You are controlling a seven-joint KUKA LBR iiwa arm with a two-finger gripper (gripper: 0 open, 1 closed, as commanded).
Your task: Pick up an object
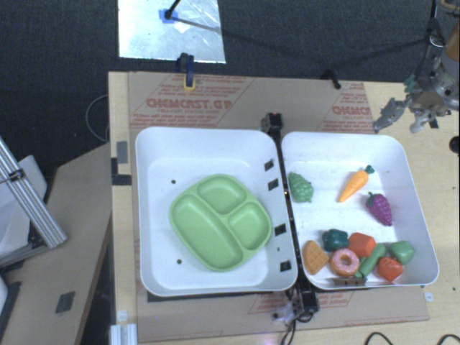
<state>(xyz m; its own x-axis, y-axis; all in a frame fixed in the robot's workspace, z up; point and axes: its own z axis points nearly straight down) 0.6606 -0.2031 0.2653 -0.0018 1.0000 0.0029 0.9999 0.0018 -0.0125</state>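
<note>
Jaws [404,116] of the grey arm's two-finger gripper hang spread apart with nothing between them, above the bench beyond the far right corner of the right-hand shallow white plastic bin [410,165]. No object picked yet.

Candidates all lie in that bin. Small orange toy carrot with green top [353,184] lies near the bin's middle, nearest the jaws. Purple toy grape bunch [379,208] sits just beside the carrot, toward the bin's near right. Green knobbly toy vegetable [300,188] is by the bin's left wall. A crowded heap (pink-iced toy doughnut [344,262] among it) fills the near edge.

Judgement: take the carrot; it lies apart from its neighbours. Descend centred on its body, jaws straddling its narrow width across the long axis, closing only once low. Risk: it rolls sideways.

Green plastic divided tray [220,221] in the left bin: not needed.
</note>
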